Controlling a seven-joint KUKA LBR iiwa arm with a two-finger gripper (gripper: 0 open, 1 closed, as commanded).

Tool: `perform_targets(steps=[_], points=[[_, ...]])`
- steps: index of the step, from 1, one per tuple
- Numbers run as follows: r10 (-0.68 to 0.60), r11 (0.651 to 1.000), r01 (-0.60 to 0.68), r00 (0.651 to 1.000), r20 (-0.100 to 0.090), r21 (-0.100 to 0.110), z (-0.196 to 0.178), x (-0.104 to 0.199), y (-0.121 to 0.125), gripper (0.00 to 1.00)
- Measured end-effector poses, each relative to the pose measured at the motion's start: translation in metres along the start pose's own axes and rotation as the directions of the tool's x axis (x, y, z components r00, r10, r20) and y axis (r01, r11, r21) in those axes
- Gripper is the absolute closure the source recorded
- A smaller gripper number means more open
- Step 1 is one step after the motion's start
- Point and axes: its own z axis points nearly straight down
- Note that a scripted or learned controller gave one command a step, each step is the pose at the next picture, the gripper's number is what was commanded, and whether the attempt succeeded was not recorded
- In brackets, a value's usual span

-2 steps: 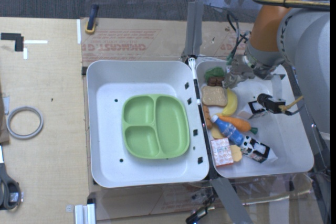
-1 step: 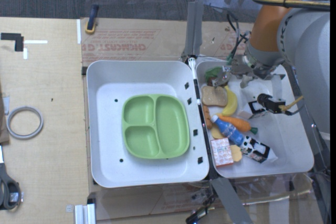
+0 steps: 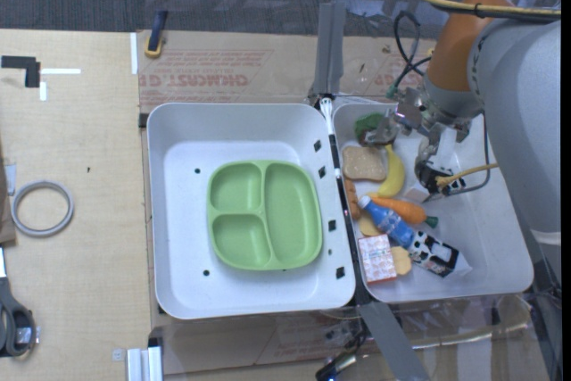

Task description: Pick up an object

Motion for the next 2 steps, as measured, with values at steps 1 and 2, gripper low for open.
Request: perform_targets(steps=[1, 2], points=[[-0.002, 1.000, 0.002, 1.000, 0.001, -0.012, -0.0102, 0.0005, 0.0020, 1.00], [-0.002, 1.000, 0.002, 1.000, 0.001, -0.012, -0.0101, 0.0007, 0.0019, 0.00]])
